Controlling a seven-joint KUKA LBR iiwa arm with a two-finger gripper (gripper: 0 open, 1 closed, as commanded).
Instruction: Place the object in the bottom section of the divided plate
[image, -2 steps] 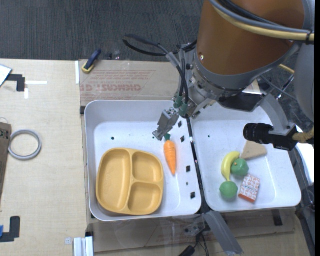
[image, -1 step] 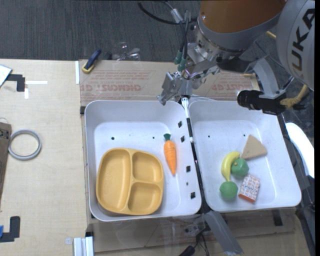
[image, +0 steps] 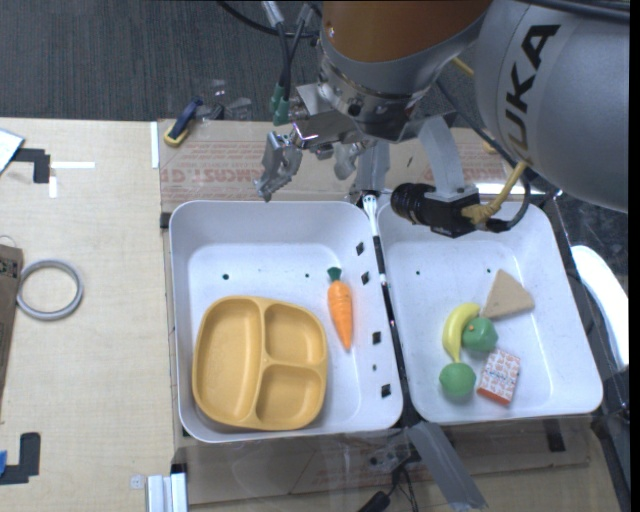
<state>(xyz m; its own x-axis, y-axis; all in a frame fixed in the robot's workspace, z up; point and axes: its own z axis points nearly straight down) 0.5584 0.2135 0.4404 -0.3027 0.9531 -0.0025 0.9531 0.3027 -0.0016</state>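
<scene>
Orange carrot (image: 341, 311) lies flat in left bin (image: 185, 250), just beside yellow plate (image: 262, 362), not on it yet. Hand (image: 283, 168) hangs up high over bin's back edge, holding nothing; cannot tell if spread. Plate empty, ready.

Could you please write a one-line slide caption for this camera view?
KUKA arm's gripper hovers above the left bin, which holds a yellow divided plate and a toy carrot.

Tape roll (image: 48, 289) on the bench (image: 90, 400)
</scene>
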